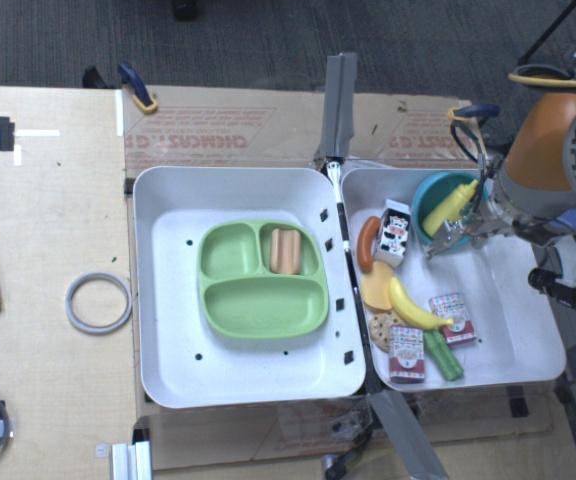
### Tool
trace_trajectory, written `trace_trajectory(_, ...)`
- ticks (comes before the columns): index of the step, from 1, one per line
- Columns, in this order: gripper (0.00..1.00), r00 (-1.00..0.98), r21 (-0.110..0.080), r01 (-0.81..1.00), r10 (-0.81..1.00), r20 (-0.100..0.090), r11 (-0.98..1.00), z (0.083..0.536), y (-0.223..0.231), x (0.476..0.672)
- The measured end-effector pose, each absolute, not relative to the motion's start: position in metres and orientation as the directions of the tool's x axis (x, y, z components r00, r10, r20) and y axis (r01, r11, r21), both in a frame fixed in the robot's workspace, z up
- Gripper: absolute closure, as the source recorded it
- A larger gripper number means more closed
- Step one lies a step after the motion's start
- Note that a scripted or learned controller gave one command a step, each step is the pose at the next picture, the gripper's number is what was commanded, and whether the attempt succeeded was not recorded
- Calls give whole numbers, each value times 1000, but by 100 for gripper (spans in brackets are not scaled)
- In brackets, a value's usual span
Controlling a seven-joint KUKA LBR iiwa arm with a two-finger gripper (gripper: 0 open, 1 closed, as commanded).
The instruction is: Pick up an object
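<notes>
Reaching in from the right, the gripper [455, 230] is seen low in the right bin [528, 353], beside a teal bowl [430, 200] containing a yellow item [448, 206]. Whether its fingers are apart cannot be told. A banana [415, 309] is seen lying near the bin's left wall.

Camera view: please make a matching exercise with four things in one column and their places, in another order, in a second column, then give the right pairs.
Things:
1. hot dog
2. banana
3. tape ring
4. teal bowl

Places:
A. on the bench, left of both bins
B. in the right bin, near its far wall, by the gripper
C. in a small compartment of the green tray, left bin
D. in the right bin, among the toy food near its front

Pairs: 1-C, 2-D, 3-A, 4-B
</notes>
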State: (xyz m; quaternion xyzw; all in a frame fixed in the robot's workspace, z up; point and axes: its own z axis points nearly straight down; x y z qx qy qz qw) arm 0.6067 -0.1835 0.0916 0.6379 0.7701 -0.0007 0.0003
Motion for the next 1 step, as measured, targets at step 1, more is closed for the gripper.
trace_trajectory(1,0,-241,-36,970,970,13,242,91,-187,650)
